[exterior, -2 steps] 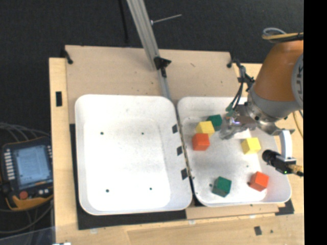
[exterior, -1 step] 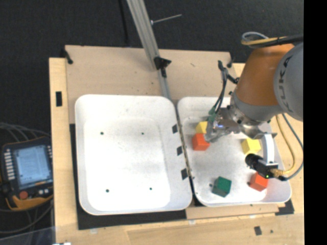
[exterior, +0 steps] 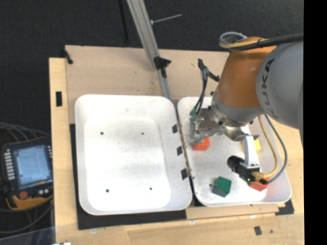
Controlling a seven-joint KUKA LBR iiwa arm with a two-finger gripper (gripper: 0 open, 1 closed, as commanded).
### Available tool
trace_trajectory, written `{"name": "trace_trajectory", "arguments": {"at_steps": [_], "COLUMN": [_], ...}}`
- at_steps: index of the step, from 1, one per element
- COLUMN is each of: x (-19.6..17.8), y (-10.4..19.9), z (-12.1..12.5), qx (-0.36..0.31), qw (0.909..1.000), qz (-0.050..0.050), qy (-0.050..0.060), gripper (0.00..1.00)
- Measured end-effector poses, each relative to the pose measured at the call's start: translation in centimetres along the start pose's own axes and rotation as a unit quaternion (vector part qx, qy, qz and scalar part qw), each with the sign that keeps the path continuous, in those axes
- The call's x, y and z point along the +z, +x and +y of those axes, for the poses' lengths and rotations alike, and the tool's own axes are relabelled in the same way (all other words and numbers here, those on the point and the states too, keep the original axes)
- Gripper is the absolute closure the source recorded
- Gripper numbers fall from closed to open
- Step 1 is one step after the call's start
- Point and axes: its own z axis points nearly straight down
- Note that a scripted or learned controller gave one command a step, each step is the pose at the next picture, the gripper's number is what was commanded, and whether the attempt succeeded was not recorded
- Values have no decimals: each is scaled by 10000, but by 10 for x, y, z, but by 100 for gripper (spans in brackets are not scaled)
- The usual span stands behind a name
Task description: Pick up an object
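We see the pincer [exterior: 196, 133] in the right bin [exterior: 278, 197], right over an orange block [exterior: 202, 145], but cannot tell whether it is open or closed; a green block [exterior: 221, 186] lies near.

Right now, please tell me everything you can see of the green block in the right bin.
The green block is small, boxy, dark green and matte, perhaps foam or plastic. It lies flat, slightly turned, on the floor of the right bin, near its bottom rim in the view. Only the bin touches it; the gripper stands apart, by the orange block.
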Motion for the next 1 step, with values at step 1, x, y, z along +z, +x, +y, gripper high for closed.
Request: {"name": "trace_trajectory", "arguments": {"at_steps": [1], "x": [-8], "y": [48], "z": [-10], "qx": [-1], "qw": [10000], "qz": [2], "qy": [6], "gripper": [100]}}
